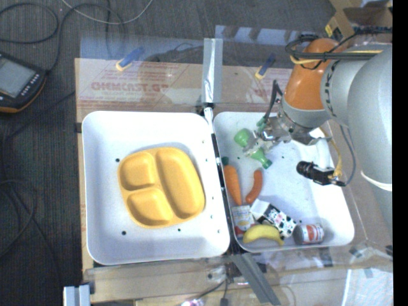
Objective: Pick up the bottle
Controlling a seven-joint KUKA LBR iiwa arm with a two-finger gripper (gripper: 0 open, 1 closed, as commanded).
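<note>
**Arm reaches into right bin**

A banana (263, 234) and can (309, 233) lie along the near wall, a carrot (232, 183) mid-bin. Farther back, the green bottle (250, 143) sits just beside the gripper (270, 132); whether its fingers are parted or closed cannot be told.

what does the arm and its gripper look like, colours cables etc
The arm is bulky, with smooth rounded light-grey casing and a glossy orange band above the wrist. Thin black cables loop over the orange section and run down beside it. The gripper is a small metallic, silvery assembly below the band.
</note>
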